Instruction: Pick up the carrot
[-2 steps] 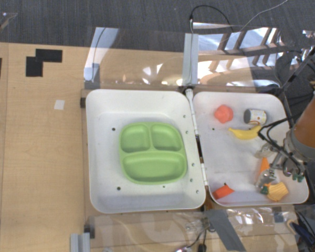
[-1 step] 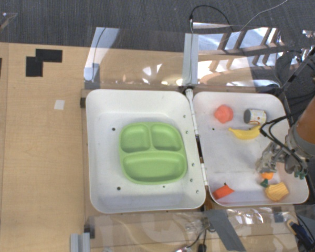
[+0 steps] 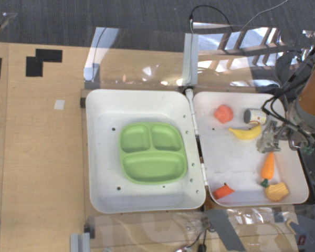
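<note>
Camera view: the carrot (image 3: 268,167) lies in the right bin (image 3: 236,180), near its right wall, standing almost upright in the frame with its green stem end toward the bottom. The gripper (image 3: 267,140) hangs directly above the carrot's orange tip, just beside it or touching it; I cannot tell which, nor how the tool is set. Left of the gripper lies a yellow banana (image 3: 245,133), with a red ball (image 3: 223,114) beyond it. A yellow-orange toy (image 3: 276,191) sits just below the carrot's stem, and a small red piece (image 3: 223,191) lies at the bin's lower left. The left bin (image 3: 102,193) bears a green divided plate (image 3: 153,153).
</note>
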You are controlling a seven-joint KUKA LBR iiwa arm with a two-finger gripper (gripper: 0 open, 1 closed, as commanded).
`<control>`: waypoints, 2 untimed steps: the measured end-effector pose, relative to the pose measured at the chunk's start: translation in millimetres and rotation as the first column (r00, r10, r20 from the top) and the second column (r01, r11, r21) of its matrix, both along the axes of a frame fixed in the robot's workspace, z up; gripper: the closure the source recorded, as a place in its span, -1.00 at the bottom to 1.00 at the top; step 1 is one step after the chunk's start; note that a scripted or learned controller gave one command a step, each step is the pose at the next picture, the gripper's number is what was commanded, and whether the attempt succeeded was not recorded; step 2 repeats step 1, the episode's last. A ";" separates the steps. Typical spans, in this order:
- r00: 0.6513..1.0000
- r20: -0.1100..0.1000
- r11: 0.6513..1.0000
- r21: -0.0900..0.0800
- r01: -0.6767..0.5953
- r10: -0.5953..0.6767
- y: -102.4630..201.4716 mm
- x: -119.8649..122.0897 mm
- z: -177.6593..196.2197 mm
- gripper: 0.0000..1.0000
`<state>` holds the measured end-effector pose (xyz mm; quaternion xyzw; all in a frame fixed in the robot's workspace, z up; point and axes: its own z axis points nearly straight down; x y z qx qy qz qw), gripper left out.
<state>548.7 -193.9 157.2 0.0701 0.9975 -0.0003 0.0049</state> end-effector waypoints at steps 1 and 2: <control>0.837 -0.003 0.837 -0.003 -0.547 0.547 -11.1 -22.2 -31.9 1.00; 0.837 -0.003 0.837 -0.003 -0.547 0.547 -11.1 -22.2 -31.9 1.00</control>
